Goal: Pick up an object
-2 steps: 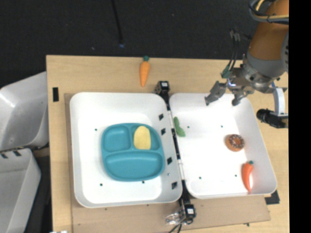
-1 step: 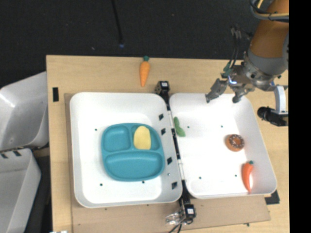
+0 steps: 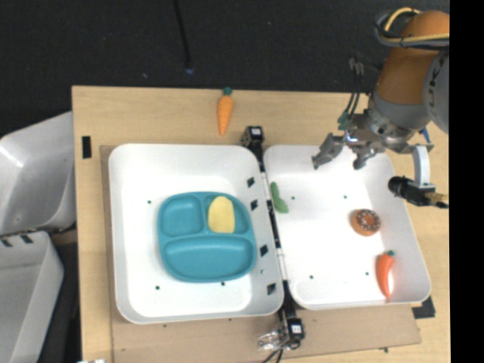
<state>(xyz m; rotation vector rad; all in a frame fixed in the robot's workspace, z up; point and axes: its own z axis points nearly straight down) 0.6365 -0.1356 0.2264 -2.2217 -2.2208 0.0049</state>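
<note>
A wooden tabletop (image 3: 91, 278) seen from above carries two shallow white bins side by side. The right bin (image 3: 325, 278) serves as the landmark here. The grey and orange robot arm (image 3: 404, 74) reaches in over its far right corner. Its claw (image 3: 346, 151) hangs above the bin's far edge with its two dark fingers spread wide, holding nothing and touching nothing.

Inside the right bin, a small brown doughnut (image 3: 366, 222) lies near its right wall. A red-orange chilli pepper (image 3: 386, 274) lies nearer the front right corner. A small green piece (image 3: 279, 200) rests against its left wall.

The left bin (image 3: 128, 293), touching the right bin's left side, holds a teal divided plate (image 3: 189, 259) with a yellow item (image 3: 221, 215) in one compartment. An orange carrot (image 3: 225, 112) lies on the tabletop behind the bins.
</note>
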